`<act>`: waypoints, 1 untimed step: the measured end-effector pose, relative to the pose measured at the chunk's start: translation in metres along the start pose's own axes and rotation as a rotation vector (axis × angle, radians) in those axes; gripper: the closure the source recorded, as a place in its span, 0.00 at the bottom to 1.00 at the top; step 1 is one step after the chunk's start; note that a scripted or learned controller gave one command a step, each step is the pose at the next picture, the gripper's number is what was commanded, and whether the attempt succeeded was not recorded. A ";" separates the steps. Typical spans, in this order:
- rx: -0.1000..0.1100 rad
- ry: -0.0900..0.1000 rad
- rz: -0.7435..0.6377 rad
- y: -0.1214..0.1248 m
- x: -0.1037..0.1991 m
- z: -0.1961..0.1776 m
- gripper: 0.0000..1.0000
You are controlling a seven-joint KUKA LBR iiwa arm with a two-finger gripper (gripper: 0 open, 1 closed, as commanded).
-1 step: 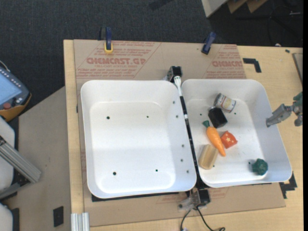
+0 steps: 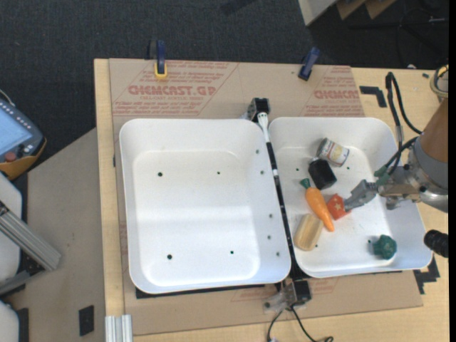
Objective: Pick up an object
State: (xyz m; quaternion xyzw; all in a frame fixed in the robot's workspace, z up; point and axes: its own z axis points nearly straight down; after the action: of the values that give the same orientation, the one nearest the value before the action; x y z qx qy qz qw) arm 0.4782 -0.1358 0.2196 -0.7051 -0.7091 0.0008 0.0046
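The right bin (image 2: 356, 262) holds an orange carrot (image 2: 319, 206), a red piece (image 2: 336, 205) against it, a tan wooden cylinder (image 2: 308, 231), a black block (image 2: 322, 173), a small silver can (image 2: 332, 150) and a green lump (image 2: 383, 246). My gripper (image 2: 358, 194) reaches in from the right, low over the bin. Its grey tip sits just right of the red piece and the carrot. I see nothing held in it.
The left bin (image 2: 135, 212) lies beside the right one, with a black strip (image 2: 274, 184) between them. Two blue clamps (image 2: 159, 55) hold the cardboard at the back. A black cable (image 2: 395, 105) runs at the right edge.
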 end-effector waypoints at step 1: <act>0.001 -0.001 0.001 0.024 0.041 0.104 0.00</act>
State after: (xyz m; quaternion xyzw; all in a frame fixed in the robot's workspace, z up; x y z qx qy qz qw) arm 0.5013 -0.0937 0.1154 -0.7055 -0.7087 0.0014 0.0045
